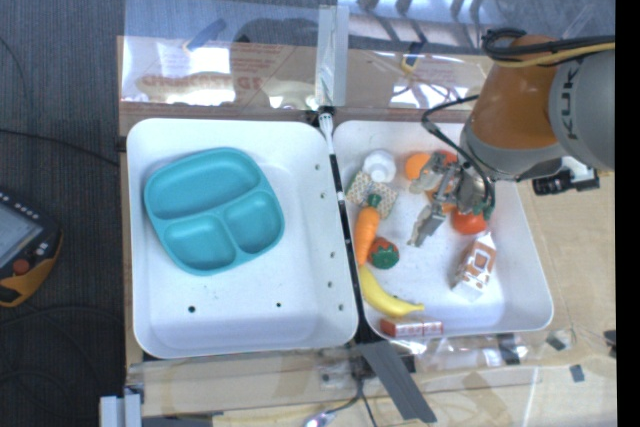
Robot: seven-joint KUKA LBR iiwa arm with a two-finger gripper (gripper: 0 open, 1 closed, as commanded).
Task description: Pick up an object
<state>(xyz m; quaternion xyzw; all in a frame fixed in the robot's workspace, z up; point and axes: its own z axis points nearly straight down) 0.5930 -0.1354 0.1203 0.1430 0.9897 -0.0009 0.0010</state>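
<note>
The arm (530, 115) partly hides a red object (468, 218) beside it.

Matt teal plastic tray (213, 208); smooth white plastic bins (240, 325); glossy banana (383, 295).

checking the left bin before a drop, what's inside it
The left bin holds one teal tray with three compartments, lying flat toward the back. The bin floor under the tray is covered, so anything beneath it cannot be seen.

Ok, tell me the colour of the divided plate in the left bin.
Teal blue; the divided plate shows plainly in the camera view.
</note>
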